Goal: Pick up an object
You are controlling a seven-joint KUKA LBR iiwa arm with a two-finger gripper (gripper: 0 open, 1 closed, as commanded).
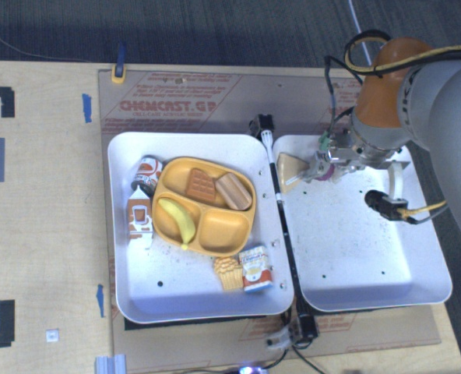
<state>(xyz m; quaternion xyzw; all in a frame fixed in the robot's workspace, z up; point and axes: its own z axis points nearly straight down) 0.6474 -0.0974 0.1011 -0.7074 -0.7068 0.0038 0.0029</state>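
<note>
A: Which thing is the arm after? The nearest is a tan wedge [291,169] in the right bin [355,287], at its back-left corner, close against the divider; the tool [325,167] sits just beside it, touching or nearly so.

B: Clamped on it? I cannot tell; the wrist hides that part, so I would not call the wedge held.

A: The risk, as I judge it: the wedge lies so close to the bin wall that a closing tool could nudge it against the rim or pinch only its thin edge; it would then slip on the lift.

B: The left bin [137,287] holds a yellow divided plate [207,232] with a banana [180,220]; small packets lie round it, their print too small to read.

A: The brown board [168,100] along the worktop's back edge reads roughly "CHEMCAST GP" in red; the rest is blurred.
</note>
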